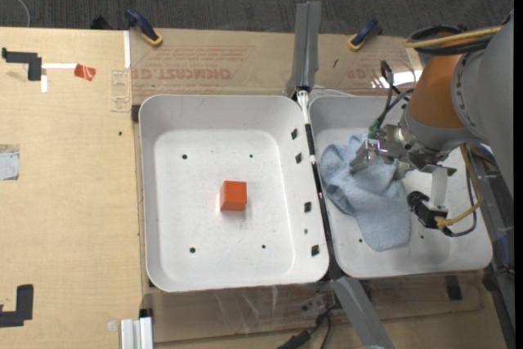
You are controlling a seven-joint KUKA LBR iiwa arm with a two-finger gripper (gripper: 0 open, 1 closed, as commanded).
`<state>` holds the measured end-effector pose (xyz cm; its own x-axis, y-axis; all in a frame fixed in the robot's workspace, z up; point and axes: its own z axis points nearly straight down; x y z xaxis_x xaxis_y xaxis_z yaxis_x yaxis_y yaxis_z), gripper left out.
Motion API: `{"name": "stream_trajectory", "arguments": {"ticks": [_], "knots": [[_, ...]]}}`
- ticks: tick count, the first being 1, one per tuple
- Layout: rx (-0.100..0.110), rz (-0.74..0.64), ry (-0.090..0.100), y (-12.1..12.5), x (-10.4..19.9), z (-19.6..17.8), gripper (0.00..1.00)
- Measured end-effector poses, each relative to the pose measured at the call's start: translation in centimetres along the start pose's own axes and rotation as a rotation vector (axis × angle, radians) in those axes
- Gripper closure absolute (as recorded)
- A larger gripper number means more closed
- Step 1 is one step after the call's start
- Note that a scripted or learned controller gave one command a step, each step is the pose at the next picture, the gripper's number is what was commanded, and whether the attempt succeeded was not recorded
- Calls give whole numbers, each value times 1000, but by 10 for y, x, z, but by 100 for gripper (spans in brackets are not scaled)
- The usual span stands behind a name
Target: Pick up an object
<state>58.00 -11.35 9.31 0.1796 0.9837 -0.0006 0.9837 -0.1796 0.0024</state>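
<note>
I see my pincer (377, 156) low in the right bin (458, 257), on the bunched blue cloth (368, 196); whether it grips, I cannot tell. An orange block (234, 196) sits mid left bin (163, 200).

The arm (482, 86) is a thick, rounded grey casing with a broad orange band (437, 90) just above the wrist. Below the band sits a cluster of silver metal fittings, and the claw (377, 153) is small and metallic. Thin black cables loop around the wrist, and a yellowish cable (462, 217) curls beside a black connector
</note>
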Motion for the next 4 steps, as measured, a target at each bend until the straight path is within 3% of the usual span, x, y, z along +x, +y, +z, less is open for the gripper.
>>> {"name": "stream_trajectory", "arguments": {"ticks": [1, 2, 3, 4], "knots": [[1, -3, -1, 68, 10, 0, 0], [2, 353, -1, 50, -8, 0, 0], [3, 344, -1, 11, 66, -99, 0], [4, 219, -2, 43, 24, -4, 0]]}}
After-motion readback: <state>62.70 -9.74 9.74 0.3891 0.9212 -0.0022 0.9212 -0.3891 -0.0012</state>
